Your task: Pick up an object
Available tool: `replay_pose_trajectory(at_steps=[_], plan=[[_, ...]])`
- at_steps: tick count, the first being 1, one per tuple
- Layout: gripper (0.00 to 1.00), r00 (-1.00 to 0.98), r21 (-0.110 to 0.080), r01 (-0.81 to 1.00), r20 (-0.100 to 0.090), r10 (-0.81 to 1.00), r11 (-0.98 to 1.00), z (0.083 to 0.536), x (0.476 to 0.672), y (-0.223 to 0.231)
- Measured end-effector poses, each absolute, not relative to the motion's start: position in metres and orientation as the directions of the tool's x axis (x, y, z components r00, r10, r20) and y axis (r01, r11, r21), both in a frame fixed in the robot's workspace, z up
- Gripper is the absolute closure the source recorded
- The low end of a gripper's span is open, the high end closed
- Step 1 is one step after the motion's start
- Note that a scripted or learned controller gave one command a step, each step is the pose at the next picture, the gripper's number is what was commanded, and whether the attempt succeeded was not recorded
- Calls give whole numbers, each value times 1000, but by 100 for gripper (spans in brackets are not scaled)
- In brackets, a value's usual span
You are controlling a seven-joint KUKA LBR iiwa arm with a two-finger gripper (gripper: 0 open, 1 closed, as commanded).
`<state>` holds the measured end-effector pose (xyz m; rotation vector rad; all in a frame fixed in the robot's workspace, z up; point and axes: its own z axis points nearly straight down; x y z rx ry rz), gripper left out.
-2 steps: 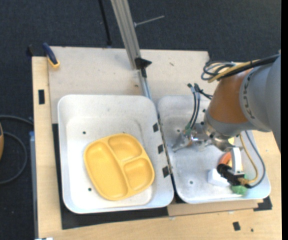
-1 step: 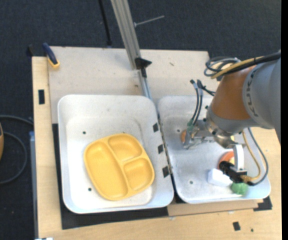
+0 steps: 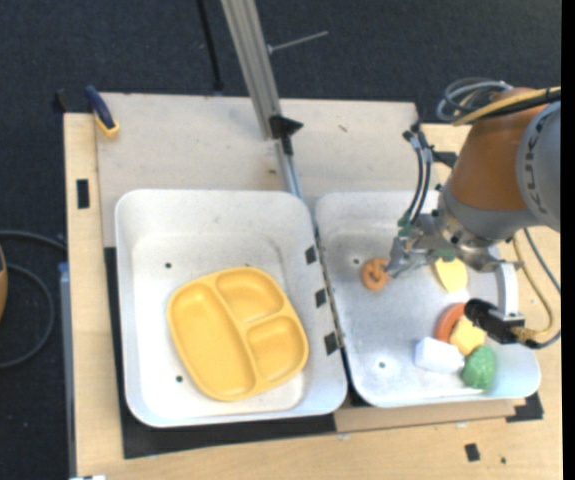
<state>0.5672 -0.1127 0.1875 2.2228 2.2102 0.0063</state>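
Doughnut-like brown ring point(image 3: 374, 274) lies on the floor of the right bin point(image 3: 367, 368), nearer that bin's left wall and far edge, with the gripper point(image 3: 399, 259) just beside it on its right; whether the gripper grips anything cannot be told. Toward the right bin's near right corner sit a yellow piece point(image 3: 450, 274), an orange piece point(image 3: 451, 318), a white block point(image 3: 433, 354) and a green lump point(image 3: 479, 368). The left bin point(image 3: 147, 218) carries a yellow divided tray point(image 3: 237, 332) near its near edge.

Bench point(image 3: 187, 143): pale wooden top, carrying both bins.
Left bin point(image 3: 142, 228): shallow, white, lying flat on the bench.
Right bin point(image 3: 367, 358): white, just beside the left bin, edges touching.
Metal post point(image 3: 255, 58): rises from the bench behind the left bin.
Blue-and-yellow tool point(image 3: 101, 110): bench corner, well behind the left bin.
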Motion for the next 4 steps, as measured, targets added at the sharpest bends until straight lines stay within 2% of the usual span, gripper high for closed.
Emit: replay_pose_trajectory(at_steps=[1,4], plan=[[100,-2,7,1000,-2,1000,2,234,569,-114],[100,-8,0,1000,2,1000,8,233,538,51]])
